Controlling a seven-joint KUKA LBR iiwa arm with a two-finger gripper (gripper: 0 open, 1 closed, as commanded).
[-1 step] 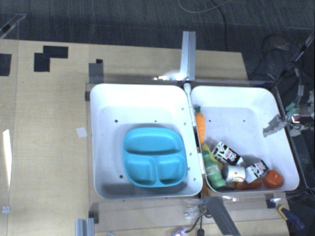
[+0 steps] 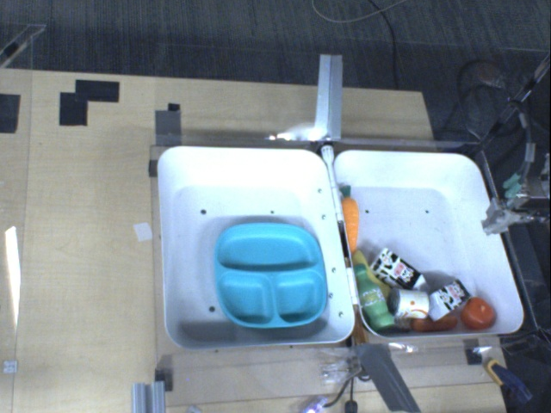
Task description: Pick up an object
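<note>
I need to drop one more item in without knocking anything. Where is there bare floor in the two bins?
The right bin is bare across its far and middle floor. Its near edge is crowded: carrot, green bottle, cow-print cartons and tomato. In the left bin, the blue tray leaves a far strip and a left margin.

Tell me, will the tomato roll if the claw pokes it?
Probably. The tomato looks round and smooth, so a nudge could send it rolling or slipping. It sits in the right bin's corner, against the wall, so it likely wouldn't go far.
</note>
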